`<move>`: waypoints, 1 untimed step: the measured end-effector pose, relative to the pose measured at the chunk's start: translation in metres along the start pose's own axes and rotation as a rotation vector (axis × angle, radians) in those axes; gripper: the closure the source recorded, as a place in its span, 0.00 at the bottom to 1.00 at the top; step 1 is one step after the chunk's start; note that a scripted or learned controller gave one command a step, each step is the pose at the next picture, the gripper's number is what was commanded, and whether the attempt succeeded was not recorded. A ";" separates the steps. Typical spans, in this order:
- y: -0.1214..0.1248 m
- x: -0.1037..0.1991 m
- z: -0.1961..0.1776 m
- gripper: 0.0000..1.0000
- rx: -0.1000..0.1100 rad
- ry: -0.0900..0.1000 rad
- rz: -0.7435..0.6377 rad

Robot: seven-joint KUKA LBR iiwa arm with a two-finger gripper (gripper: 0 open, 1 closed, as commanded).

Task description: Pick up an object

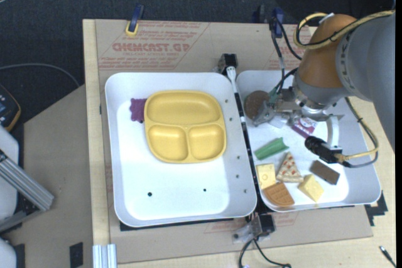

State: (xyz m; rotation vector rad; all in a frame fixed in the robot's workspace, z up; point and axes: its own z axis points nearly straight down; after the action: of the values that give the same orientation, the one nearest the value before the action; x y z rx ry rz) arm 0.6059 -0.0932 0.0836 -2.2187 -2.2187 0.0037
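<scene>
Arm reaching into right bin (370, 188), gripper (286, 115) hanging low near bin's far-left corner, beside brown round piece (254, 103). Grip state: cannot tell. Nothing seen held. Green piece (271, 149), pizza slice (289, 167), cheese block (311, 187) lying toward near edge. Step: descending, choosing target. Next: settling squarely over one piece, closing.

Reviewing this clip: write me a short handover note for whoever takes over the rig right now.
Gripper: low over the upper part of the right white bin; whether it is open or shut cannot be told.
Things: green oblong block, triangular pizza-slice toy, pale yellow cheese wedge, dark brown bar and round tan cookie lie in the right bin. The yellow sectioned plastic tray sits in the left white bin.
Done: nothing seen lifted.
Left: grasp and raise one object.
</scene>
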 end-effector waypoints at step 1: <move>0.000 0.000 -0.012 1.00 -0.003 -0.001 0.002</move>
State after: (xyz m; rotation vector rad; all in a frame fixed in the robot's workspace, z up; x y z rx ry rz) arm 0.6063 -0.0937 0.0952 -2.2223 -2.2187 0.0012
